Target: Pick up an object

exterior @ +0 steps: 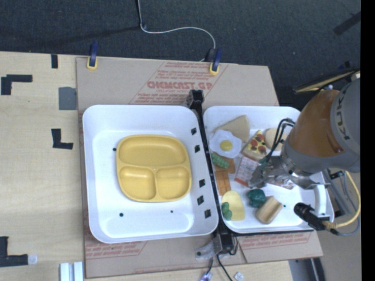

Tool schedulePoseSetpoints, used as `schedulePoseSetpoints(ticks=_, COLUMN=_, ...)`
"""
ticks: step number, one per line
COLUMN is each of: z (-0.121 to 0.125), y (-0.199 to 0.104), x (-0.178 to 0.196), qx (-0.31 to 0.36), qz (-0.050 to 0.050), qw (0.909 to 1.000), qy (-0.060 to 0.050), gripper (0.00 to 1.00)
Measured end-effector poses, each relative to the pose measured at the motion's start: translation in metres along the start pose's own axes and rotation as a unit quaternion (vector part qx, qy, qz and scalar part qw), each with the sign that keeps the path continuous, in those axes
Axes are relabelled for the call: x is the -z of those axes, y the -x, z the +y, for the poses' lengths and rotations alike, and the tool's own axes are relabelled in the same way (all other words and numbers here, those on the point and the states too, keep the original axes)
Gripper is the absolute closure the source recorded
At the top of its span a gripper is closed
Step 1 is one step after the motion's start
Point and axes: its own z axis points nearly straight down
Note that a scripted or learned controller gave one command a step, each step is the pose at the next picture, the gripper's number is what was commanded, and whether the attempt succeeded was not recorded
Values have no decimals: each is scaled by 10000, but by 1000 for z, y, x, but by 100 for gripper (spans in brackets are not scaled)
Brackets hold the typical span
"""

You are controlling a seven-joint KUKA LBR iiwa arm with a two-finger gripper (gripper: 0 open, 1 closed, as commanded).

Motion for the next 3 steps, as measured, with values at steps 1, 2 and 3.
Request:
schedulePoseSetpoints(ticks=1, z=0, y=0, x=0, qx=-2, qz=1, qw=10000, qy=0, gripper=0)
schedulePoseSetpoints(ticks=2, z=60, y=-15, x=-28, qx=16, qz=-13, qw=10000, qy=25, gripper=0)
schedulePoseSetpoints(ticks=3, z=59, y=-14, x=-16, qx=6, qz=-16, qw=10000, qy=41, gripper=100)
